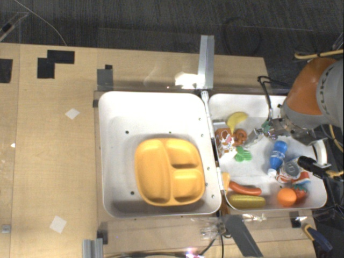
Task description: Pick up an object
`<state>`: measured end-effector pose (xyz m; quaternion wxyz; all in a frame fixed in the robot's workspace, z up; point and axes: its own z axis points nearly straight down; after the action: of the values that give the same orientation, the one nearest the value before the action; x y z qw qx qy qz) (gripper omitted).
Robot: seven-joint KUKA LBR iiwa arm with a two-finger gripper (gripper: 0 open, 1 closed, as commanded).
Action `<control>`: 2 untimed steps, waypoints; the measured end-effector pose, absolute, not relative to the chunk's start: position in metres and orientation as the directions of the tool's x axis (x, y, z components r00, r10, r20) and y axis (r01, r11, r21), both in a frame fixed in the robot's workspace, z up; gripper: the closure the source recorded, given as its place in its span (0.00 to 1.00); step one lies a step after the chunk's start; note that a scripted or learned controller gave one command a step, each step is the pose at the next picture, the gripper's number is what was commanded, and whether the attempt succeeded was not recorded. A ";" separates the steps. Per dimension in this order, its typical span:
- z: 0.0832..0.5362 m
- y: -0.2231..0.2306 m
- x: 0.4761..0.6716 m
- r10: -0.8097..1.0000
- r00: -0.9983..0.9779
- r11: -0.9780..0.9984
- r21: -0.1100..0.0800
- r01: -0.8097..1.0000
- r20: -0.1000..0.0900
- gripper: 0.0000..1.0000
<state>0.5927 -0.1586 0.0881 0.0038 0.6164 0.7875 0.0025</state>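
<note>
tool (267,127) low in right bin (322,198); beside blue bottle (277,156)

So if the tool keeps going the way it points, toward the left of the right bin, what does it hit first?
Probably the pretzel, lying just beyond the tool, with the banana close by. Height is unclear from above, so it might pass over them.

Wooden bench (54,160) bearing two white bins (115,144).

one fixed camera | above bench (48,160) | slanted downward | both bins (115,112) framed
</note>
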 end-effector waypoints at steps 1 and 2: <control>0.088 -0.153 0.615 0.919 -0.395 0.395 0.007 0.919 -0.007 0.00; 0.110 -0.166 0.628 0.873 -0.487 0.487 0.007 0.873 -0.007 0.00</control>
<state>0.6283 -0.1660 0.1096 0.0046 0.5064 0.8623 0.0011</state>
